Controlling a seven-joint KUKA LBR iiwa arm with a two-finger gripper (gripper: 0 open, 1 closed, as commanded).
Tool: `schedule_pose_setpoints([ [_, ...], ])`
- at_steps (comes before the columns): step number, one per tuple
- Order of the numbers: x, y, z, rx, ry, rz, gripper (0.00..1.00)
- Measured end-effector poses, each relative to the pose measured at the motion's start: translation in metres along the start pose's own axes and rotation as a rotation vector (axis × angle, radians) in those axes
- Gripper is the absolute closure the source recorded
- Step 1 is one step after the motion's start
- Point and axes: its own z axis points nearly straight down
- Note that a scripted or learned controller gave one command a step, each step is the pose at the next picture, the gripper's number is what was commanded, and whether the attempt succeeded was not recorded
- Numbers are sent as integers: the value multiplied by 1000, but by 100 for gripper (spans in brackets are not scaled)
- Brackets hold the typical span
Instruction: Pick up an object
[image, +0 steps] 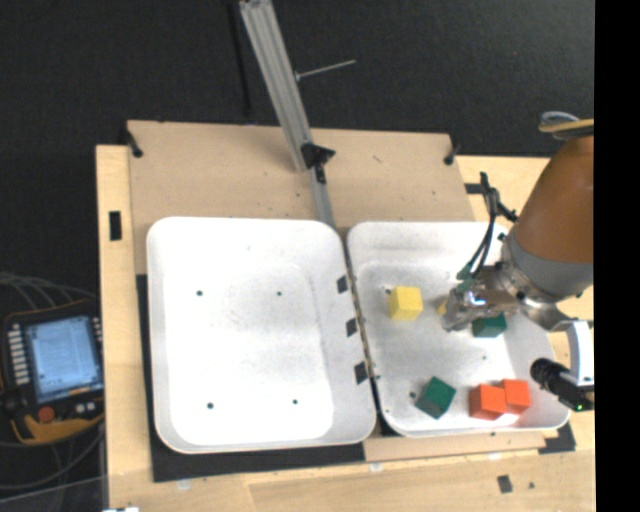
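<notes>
In the right bin (400, 240) lie a yellow cube (405, 302), a green block (436, 397) near the front, and two orange blocks (499, 398) at the front right. A dark green block (489, 325) lies partly under the arm. My gripper (464, 310) hangs low over the bin between the yellow cube and the dark green block, right beside the latter. A small yellow bit shows at its left side.
The left bin (245, 330) sits beside the right one. A slanted metal pole (290, 100) rises from the back between the bins. A teach pendant (55, 365) rests off the bench at the left.
</notes>
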Motion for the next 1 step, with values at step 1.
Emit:
schedule_pose_setpoints([
  [1,44,1,-3,4,2,-3,100],
])
